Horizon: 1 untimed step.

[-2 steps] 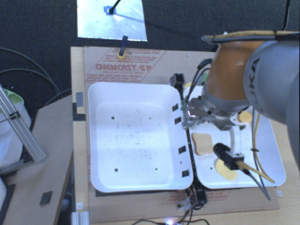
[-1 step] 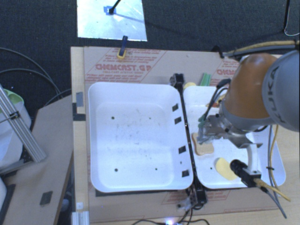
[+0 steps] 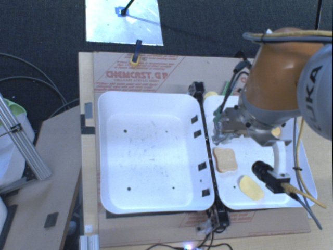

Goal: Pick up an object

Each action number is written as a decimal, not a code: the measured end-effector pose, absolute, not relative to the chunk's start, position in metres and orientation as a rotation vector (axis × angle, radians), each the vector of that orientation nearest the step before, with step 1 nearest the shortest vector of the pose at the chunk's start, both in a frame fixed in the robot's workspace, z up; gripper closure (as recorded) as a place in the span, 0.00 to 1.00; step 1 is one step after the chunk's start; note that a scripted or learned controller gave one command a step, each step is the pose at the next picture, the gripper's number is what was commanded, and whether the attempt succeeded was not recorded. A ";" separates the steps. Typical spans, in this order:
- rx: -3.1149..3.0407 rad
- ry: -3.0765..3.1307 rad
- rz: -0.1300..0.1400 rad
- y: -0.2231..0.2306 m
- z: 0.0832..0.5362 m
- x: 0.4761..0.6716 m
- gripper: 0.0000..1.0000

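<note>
My gripper (image 3: pixel 222 130) hangs low over the upper left part of the right bin (image 3: pixel 231 201), under the grey and orange wrist. A tan slice of bread (image 3: pixel 225 160) lies just below it on the bin floor. Nearer the front edge lies a yellow oval piece (image 3: pixel 251 187). A small yellow thing (image 3: pixel 210 95) peeks out at the bin's back left corner, and another yellow bit (image 3: pixel 276 132) shows beside the wrist. The arm hides much of the bin's back half.
The left bin (image 3: pixel 112 105) sits beside the right one, joined by a black clipped divider (image 3: pixel 204 145). Both rest on a cardboard sheet (image 3: pixel 138 72). A shiny metal plate (image 3: pixel 124 13) lies behind the bench, and an aluminium rail (image 3: pixel 23 142) slants at far left.
</note>
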<state>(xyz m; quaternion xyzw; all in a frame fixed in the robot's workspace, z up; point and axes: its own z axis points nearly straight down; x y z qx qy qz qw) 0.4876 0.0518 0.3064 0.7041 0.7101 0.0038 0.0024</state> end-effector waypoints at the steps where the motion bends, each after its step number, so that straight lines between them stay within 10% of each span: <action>1: 2.213 2.225 0.008 0.059 0.346 0.487 1.00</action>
